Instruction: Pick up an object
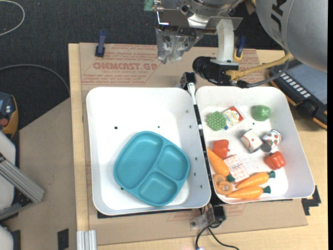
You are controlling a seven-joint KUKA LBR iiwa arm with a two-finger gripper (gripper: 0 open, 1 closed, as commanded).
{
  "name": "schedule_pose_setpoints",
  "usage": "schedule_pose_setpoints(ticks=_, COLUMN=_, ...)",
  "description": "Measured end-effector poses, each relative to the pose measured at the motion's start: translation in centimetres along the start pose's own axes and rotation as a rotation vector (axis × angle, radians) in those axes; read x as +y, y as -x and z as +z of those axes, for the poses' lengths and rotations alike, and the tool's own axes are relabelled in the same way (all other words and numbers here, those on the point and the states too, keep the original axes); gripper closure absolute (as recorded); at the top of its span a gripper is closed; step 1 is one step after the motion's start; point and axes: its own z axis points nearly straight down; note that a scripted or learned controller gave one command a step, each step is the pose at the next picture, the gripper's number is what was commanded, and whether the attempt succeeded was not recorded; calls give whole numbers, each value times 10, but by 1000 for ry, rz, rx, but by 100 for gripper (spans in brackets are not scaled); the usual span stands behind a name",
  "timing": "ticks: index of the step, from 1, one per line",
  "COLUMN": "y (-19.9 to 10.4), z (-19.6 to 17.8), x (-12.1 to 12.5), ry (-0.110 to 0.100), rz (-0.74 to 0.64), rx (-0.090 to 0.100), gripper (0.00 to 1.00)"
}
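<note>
**Pincer raised over the far edge of the bench, toy food below and to its right**

From the overhead camera view I see the grey arm's two-finger pincer (170, 48) hanging above the brown cardboard sheet (125, 64) at the far side of the bench, beyond both bins. Nothing sits between its translucent fingers (165, 50); whether they are spread or pressed together I cannot tell from this angle.

Directly in front of the pincer, toward the near edge, lies the left shallow white bin (99, 119). In it, well apart from the pincer, rests a teal plastic plate with three compartments (152, 166).

To the pincer's right and nearer the camera is the right shallow white bin (296, 139), which holds the toy food I could pick from. Closest to the pincer is a green bumpy round toy (216, 120), touching a small white and red packet (232, 115). Farther right sits a green rounded toy (260, 112). Beyond those, toward the near edge, I see a red pepper toy (220, 147), a small white carton with red spots (251, 140), a red tomato-like toy (275, 160), and orange carrot toys (248, 182) lying close together by the bin's near wall.

A blue clamp (100, 42) grips the cardboard's far edge, to the pincer's left.
</note>
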Motion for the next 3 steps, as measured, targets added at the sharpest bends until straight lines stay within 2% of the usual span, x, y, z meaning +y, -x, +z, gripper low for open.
schedule_pose_setpoints(ticks=1, y=-5, z=163, x=49, ry=-16, rz=-1, rx=-4, gripper=100)
schedule_pose_setpoints(ticks=2, y=9, z=315, x=84, ry=-16, rz=0, rx=-4, gripper=100)
schedule_pose_setpoints(ticks=3, y=-16, z=205, x=-13, ry=-7, rz=-8, rx=3, gripper=100)
